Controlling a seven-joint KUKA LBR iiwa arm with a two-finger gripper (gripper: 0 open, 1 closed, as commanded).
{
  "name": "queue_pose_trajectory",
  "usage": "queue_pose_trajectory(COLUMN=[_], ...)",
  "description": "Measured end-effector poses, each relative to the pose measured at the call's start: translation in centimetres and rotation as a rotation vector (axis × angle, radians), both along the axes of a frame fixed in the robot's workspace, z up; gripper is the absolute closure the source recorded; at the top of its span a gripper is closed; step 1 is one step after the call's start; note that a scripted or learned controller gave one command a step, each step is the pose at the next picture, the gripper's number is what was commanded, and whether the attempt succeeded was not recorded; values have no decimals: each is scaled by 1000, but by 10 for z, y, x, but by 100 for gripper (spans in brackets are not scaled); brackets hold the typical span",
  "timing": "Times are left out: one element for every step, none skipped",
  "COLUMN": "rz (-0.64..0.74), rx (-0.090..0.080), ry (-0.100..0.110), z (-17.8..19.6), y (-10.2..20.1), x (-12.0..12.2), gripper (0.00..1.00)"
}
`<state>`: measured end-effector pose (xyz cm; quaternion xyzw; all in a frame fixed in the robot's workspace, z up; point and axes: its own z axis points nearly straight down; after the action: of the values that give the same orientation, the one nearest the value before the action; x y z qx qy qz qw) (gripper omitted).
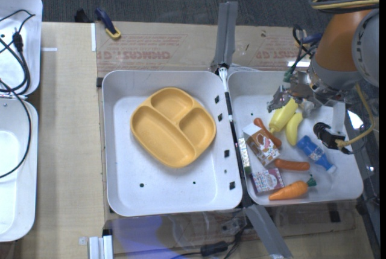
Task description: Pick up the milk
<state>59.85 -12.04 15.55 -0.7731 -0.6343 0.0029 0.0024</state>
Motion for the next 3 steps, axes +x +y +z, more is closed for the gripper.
queue_pose_trajectory(rz=[-362,-365,140], rx=[-2,-2,0], ry=[1,7,-2], z=[-67,-62,33], y=[28,27,90], x=[-54,-54,-98], gripper=[0,100,100])
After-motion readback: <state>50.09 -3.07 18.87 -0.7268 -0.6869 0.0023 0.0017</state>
